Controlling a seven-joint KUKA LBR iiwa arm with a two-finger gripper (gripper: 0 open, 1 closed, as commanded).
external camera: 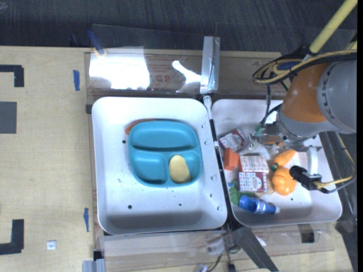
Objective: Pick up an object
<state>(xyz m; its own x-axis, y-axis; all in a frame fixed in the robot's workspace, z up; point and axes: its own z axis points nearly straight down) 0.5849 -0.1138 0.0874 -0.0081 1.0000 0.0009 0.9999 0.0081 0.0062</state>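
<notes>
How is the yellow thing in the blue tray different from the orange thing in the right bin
The yellow object is pale, smooth and egg-shaped; the orange object is brighter and lumpier. The yellow object lies alone in a compartment of the blue tray in the left bin; the orange object sits in the right bin among clutter, beside small cartons and next to the arm's black parts. Both are small, rounded and look like toy food.
</notes>
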